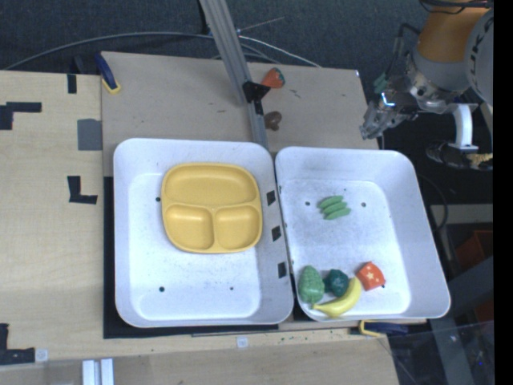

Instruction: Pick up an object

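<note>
Grey arm's gripper (375, 127) hovers beyond the right bin (417, 215); its opening cannot be told. Approach stage: next, descend onto the bean pods (334, 208).

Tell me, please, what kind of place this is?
Probably a robotics lab bench for grasping tests: two white bins side by side, toy food such as a banana, a yellow divided plate, and a robot gripper nearby.

A robotics lab: a plywood table (184, 95) bearing two white bins (128, 215), loose cables (160, 38), and an industrial arm (449, 38).
</note>
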{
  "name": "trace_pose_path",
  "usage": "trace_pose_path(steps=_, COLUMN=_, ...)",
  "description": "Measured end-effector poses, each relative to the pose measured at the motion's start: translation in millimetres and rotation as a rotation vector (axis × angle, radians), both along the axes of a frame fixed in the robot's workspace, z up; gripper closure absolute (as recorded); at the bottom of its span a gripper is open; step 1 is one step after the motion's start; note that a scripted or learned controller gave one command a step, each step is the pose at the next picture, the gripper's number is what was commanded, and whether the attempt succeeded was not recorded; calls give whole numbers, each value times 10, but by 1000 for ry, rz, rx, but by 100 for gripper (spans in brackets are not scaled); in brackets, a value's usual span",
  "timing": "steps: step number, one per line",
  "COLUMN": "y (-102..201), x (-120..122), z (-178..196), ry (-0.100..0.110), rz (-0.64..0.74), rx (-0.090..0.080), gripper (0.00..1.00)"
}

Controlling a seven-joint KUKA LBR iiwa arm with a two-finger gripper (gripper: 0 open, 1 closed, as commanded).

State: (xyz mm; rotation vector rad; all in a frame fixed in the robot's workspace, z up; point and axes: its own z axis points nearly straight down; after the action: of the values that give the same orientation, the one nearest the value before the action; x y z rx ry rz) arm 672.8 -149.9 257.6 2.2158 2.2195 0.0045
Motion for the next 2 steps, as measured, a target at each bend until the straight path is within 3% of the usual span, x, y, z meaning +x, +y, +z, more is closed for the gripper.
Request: trace_pose_path(steps=2, y=1051, x=70, z=49, ry=8, rz=6, rx=4, gripper=100)
